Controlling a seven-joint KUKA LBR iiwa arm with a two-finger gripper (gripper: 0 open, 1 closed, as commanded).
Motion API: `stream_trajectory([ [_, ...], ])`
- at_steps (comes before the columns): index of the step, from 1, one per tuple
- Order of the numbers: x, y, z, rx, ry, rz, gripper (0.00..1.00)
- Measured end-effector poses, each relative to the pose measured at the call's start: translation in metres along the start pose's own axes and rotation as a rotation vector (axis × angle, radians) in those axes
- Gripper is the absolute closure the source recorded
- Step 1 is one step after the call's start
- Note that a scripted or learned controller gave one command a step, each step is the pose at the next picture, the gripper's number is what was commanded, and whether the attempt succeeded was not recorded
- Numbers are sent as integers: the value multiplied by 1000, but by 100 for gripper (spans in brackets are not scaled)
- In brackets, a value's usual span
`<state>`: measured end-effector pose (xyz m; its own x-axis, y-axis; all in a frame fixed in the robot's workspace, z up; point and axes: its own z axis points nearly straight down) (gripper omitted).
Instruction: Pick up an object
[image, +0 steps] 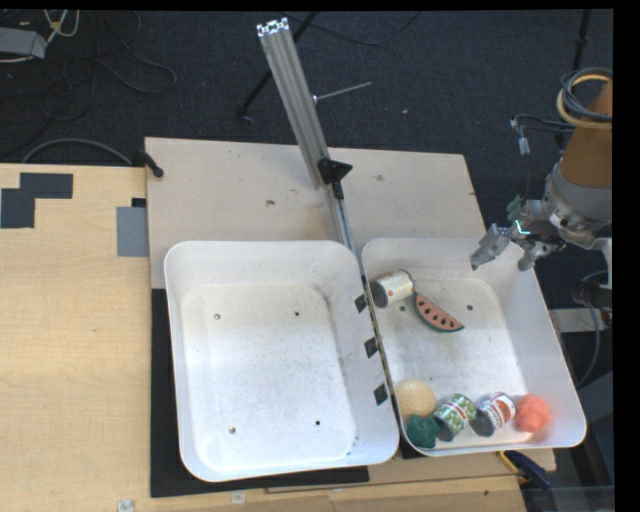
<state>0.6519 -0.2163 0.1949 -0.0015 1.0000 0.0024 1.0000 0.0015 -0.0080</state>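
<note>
The two-finger gripper (507, 246) hangs with fingers spread wide, holding nothing, at one o'clock over the right white bin (545, 330). The red watermelon-slice toy (438, 313) lies alone near eleven o'clock; drop straight over it, then squeeze.

Looks like a robotics lab to us. We've got a bench (250, 190) made of plain board holding two white bins (200, 262) on a black mat (160, 400), an aluminium rail (298, 100) bolted up at an angle, loose cables (60, 60) trailing over dark carpet (420, 80), and an industrial arm (585, 150) at the right. The toy watermelon slice (438, 313) and little cans (455, 413) read as test props.
</note>
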Motion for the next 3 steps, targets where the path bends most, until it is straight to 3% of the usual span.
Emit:
stream_trajectory([
  [1, 1, 1, -3, -4, -2, -4, 0],
  [3, -1, -6, 106, -4, -2, -2, 0],
])
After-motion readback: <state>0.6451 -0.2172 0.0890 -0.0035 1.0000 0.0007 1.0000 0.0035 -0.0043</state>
